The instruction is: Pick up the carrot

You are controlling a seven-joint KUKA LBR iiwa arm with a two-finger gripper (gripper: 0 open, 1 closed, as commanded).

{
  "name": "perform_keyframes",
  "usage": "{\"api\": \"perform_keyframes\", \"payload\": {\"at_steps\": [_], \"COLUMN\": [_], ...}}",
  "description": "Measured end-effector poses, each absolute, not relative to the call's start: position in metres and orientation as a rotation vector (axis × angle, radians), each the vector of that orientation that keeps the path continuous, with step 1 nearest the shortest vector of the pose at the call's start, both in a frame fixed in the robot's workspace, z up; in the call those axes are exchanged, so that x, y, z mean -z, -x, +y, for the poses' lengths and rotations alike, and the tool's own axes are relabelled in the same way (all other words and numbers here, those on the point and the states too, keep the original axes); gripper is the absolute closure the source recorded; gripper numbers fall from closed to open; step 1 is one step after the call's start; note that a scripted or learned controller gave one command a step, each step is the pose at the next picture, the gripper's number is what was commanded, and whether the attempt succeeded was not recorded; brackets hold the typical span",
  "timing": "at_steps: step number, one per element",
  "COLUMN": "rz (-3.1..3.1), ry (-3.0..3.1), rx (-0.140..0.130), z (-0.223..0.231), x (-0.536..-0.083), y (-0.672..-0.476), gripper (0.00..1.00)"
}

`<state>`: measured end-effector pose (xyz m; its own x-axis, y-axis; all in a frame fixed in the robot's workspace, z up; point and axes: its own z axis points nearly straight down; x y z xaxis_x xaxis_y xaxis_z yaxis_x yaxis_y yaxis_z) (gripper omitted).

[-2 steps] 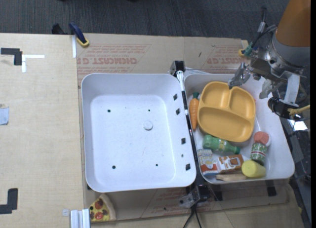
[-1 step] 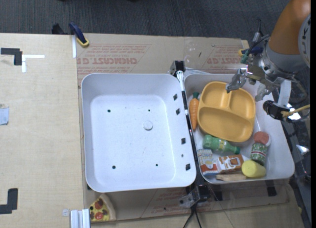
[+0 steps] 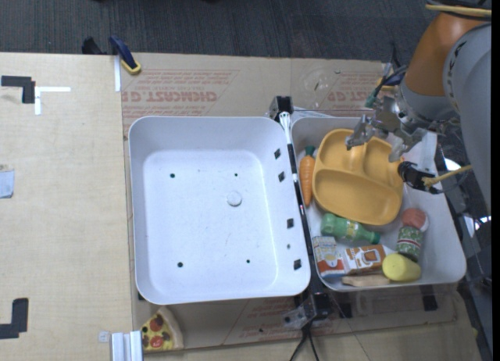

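The orange carrot [image 3: 306, 178] lies along the left wall of the right bin [image 3: 447, 226], its green top pointing to the back. It is squeezed between that wall and a yellow divided plate [image 3: 361, 187]. My gripper [image 3: 379, 141] hangs over the plate's back right part, well to the right of the carrot. Its fingers [image 3: 361, 134] stand open with nothing between them.
In the right bin's front part lie a green bottle [image 3: 349, 229], an orange-and-white carton [image 3: 349, 259], a yellow lemon [image 3: 401, 267], a small can [image 3: 410, 241] and a red item [image 3: 414, 217]. The left bin [image 3: 148, 219] stands beside it, sharing a clipped divider.
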<state>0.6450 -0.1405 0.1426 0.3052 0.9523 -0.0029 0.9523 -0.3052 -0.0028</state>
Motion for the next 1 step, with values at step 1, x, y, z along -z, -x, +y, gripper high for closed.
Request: {"api": "perform_keyframes", "payload": {"at_steps": [1], "rz": [-0.926], "ry": [2.992], "rx": [-0.028], "z": [-0.1206], "x": [-0.1005], "y": [-0.6564], "gripper": [0.00]}}
